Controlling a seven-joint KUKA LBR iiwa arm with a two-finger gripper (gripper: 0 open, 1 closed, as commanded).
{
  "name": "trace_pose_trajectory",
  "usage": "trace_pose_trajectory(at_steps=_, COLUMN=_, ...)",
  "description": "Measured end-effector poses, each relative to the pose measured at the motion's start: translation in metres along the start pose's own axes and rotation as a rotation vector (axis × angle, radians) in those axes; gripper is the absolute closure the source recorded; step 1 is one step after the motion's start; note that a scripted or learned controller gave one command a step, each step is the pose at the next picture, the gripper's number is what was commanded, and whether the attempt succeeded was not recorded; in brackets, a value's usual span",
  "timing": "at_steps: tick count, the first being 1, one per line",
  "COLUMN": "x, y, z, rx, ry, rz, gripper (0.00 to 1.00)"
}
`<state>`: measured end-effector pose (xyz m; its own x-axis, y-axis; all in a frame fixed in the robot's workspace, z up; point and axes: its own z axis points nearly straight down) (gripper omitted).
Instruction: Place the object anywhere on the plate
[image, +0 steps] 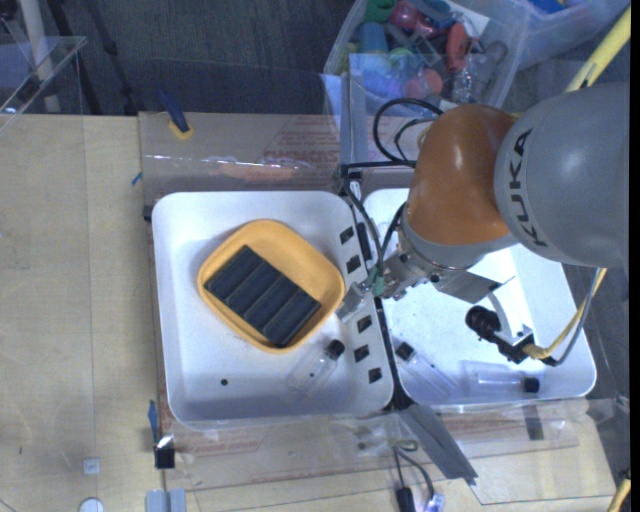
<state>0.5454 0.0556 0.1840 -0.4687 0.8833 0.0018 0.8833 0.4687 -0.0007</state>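
As it lies in the yellow plate (303, 252) in the left bin (200, 400), the black ridged slab (262, 292) has its long axis running upper left to lower right. I note a clear vial (312, 370) just beside the plate. The gripper (372, 288) hangs over the bins' dividing wall; I cannot tell its state. The arm (570, 170) reads "KUKA".

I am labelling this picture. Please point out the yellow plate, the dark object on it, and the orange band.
yellow plate (318, 264): camera view, right rim.
dark object (262, 293): camera view, its middle.
orange band (455, 180): camera view, its middle.
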Motion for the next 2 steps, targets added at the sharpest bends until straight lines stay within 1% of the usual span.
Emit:
trace_pose_trajectory(at_steps=1, x=-0.0007, y=0.0006, z=-0.0096, rx=-0.002, ry=0.0, rz=0.003, gripper=1.0)
trace_pose_trajectory(at_steps=2, x=-0.0008, y=0.0005, z=-0.0095, rx=-0.002, ry=0.0, rz=0.003, gripper=0.0)
